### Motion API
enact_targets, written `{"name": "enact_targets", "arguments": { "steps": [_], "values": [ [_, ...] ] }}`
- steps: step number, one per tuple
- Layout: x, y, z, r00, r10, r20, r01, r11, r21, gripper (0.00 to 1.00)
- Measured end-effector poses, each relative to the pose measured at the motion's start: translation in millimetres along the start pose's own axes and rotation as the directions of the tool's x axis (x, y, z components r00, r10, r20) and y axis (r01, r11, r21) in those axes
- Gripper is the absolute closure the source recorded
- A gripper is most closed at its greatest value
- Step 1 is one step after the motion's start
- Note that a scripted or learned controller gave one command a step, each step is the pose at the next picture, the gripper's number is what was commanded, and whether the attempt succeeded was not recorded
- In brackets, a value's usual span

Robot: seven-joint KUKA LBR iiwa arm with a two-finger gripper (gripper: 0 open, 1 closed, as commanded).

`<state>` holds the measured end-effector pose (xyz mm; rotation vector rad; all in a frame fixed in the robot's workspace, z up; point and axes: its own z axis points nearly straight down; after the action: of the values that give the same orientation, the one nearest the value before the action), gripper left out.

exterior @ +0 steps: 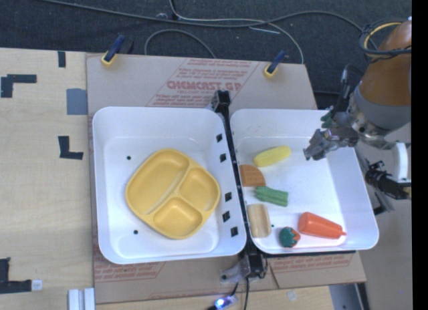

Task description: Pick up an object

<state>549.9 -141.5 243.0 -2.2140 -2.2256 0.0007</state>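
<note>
The two-finger gripper point(315, 149) hangs over the right white bin's point(351, 182) upper edge, its grip unreadable from here; the nearest piece, a yellow plastic corn cob point(272, 156), lies just left, long axis roughly left-right

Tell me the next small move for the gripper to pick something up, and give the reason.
Probably a short move toward the yellow corn, then down over it. The gripper sits above the right bin near its far right side, with nothing visible between its fingers. The corn looks like the nearest item, lying apart from the green vegetable and the carrot.
</note>
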Motion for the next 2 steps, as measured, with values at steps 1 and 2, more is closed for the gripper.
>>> {"name": "enact_targets", "arguments": {
  "steps": [1, 2],
  "values": [
    [63, -5, -2, 1.0, -0.002, 0.0, 0.002, 1.0, -0.001, 1.0],
    [116, -12, 13, 1.0, -0.001, 0.0, 0.001, 1.0, 0.001, 1.0]
  ]
}}
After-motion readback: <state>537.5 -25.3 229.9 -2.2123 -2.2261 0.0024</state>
